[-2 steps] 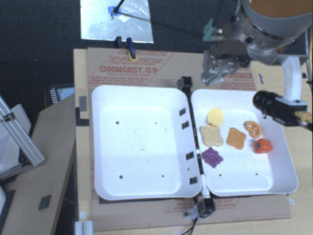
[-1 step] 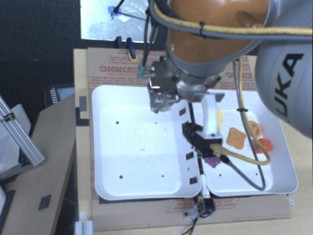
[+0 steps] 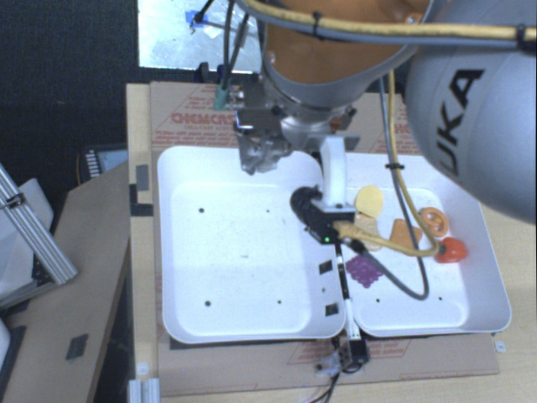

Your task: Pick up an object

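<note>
My gripper (image 3: 258, 154) hangs over the far right corner of the left bin (image 3: 235, 259), under the orange band of the wrist. Nothing shows between it and the bin floor. The loose objects lie in the right bin (image 3: 436, 309): a yellow round piece (image 3: 370, 199), a beige piece (image 3: 366, 222) just below it, an orange wedge (image 3: 404, 233), a tan ring-shaped piece (image 3: 434, 220), a red piece (image 3: 451, 251) and a purple piece (image 3: 365, 270). All of them sit to the right of and nearer than the gripper, apart from it.
The two white bins meet along a middle ridge (image 3: 340, 284). They rest on a cardboard sheet (image 3: 193, 116) over the bench. The big grey arm (image 3: 470, 107) covers the far right part of the right bin. A yellow cable (image 3: 411, 250) drapes over the orange wedge.
</note>
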Controlling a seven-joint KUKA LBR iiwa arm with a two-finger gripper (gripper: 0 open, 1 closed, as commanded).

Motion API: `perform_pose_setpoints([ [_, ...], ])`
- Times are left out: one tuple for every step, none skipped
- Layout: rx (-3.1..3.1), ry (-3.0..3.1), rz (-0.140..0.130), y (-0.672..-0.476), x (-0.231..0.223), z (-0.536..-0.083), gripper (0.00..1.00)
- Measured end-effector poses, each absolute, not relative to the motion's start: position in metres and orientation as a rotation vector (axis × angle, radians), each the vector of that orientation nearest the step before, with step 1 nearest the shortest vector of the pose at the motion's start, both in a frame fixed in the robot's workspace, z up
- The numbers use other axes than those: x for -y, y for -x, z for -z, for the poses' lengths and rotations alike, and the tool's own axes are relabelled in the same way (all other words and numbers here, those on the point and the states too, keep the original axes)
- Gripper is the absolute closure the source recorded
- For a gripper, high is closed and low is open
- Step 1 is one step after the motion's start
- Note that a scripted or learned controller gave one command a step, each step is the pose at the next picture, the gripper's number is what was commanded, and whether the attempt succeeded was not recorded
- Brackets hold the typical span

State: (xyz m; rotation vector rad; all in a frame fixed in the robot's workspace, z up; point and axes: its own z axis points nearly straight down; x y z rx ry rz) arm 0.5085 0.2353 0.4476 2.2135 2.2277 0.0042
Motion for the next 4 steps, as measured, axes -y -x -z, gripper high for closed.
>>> perform_pose_setpoints([
  [-2.227,-2.212,-0.019,-0.486,-0.234,-0.541,1.0],
  [-2.228,-2.215,-0.003,-0.486,-0.234,-0.535,0.0],
  [-2.233,-2.209,-0.008,-0.487,-0.235,-0.546,1.0],
  [-2.234,-2.208,-0.006,-0.487,-0.235,-0.546,0.0],
])
